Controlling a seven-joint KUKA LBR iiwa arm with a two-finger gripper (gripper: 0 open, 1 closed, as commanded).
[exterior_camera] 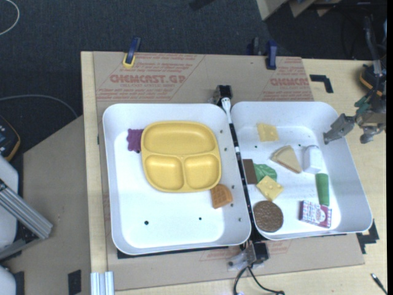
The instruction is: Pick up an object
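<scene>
White bins (116, 183), two; one yellow tray (181, 155), one brown disc (268, 216).

One fixed camera looked down at a slant from above the near side, framing both white bins (116, 183) fully

"CHEMCAST GP" in faded red on the brown bench sheet (184, 72), repeated partly at right; small packet (315, 214) print illegible
</scene>
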